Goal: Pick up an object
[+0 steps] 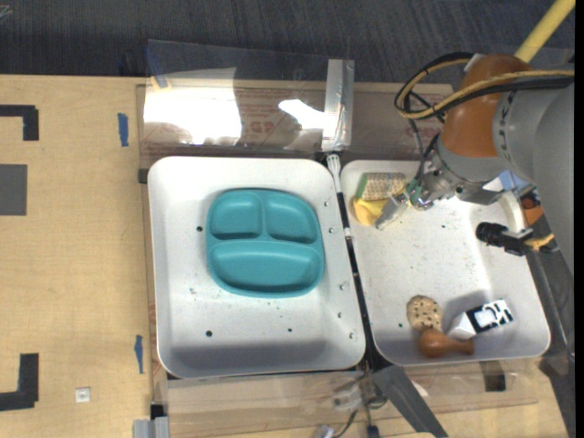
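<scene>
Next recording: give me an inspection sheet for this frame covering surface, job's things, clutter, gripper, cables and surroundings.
Surface: two white bins; left bin, right bin.
Job's things: yellow object and green-edged item at right bin's far left corner; cookie, brown piece and black-and-white block near its front.
Clutter: teal divided plate in left bin.
Gripper: gripper low beside the yellow object; finger state unclear.
Cables: yellow and black loops above the wrist.
Surroundings: wooden bench, clear panel behind left bin.

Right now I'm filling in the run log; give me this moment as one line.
arm: over right bin | pincer: at yellow object, far-left corner | grasp: unconfirmed | teal plate: left bin
</scene>
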`<state>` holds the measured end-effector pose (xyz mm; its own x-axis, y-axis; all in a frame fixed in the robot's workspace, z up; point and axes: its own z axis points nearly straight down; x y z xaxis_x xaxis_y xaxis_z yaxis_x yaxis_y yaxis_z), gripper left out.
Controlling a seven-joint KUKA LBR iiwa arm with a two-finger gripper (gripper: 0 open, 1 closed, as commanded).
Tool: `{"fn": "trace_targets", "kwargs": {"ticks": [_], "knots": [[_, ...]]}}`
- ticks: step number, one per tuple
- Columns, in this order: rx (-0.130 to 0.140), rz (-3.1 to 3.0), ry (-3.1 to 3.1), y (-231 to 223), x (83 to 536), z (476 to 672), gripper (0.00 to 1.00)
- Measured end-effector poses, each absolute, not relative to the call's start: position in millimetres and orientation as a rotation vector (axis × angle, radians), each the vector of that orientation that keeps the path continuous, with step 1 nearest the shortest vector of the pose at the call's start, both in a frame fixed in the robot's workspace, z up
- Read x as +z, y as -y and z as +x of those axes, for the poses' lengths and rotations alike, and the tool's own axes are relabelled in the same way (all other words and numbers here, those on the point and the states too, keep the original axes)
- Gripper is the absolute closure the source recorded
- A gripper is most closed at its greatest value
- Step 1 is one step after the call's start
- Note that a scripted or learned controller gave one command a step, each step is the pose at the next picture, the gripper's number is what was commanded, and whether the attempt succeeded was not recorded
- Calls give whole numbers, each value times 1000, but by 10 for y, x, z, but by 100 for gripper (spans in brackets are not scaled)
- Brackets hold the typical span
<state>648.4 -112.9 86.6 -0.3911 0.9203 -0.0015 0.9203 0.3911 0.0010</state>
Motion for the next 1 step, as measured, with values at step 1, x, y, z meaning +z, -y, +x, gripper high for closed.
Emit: {"fn": "trace_targets", "kwargs": {"ticks": [1], "knots": [[-37,1813,-2593,1076,858,6596,0]]}}
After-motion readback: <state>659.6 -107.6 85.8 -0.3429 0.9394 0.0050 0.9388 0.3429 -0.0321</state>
